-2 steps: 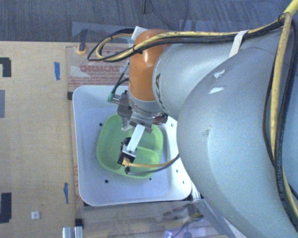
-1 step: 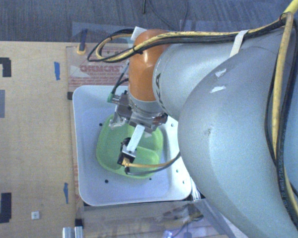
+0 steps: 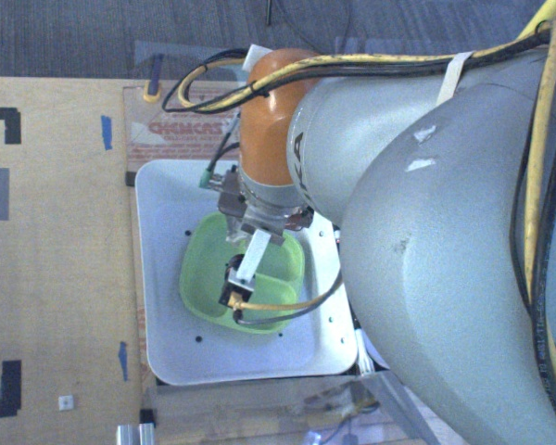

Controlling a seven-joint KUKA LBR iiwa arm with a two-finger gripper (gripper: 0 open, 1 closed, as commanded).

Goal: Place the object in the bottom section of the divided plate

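1. The green divided plate (image 3: 199, 272) is seen in the white bin (image 3: 167, 341), left of the bin's middle. Its dividing ridges are too faint to be traced.
2. The gripper (image 3: 262, 219) is held over the far part of the plate, beneath the orange band (image 3: 269, 119) of the arm (image 3: 417, 211).
3. Whether the gripper is open or closed cannot be told, as it is covered from above by the wrist.
4. Where the object lies cannot be told either; it may be concealed under the wrist.
5. The step in hand is judged to be the carry to the bottom section, taken to be the plate's near part.
6. For a good placement, the gripper should be brought nearer, kept inside the plate's rim and lowered close to the surface. The object should be released only when clear of any ridge.
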